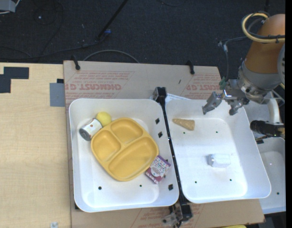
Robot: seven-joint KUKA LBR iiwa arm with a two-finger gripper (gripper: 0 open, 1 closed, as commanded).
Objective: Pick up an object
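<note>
The grey KUKA arm with its orange band (269,32) enters at two o'clock, wrist angled down toward eight o'clock. Its two-finger metal gripper (223,106) has fingers (210,103) spread apart, nothing between them.

I have 1 fixed camera, mounted above the bench (32,141) and looking down at a slant. It sits far enough back to frame both white bins (79,194), with the arm (265,56) entering from the right.
</note>
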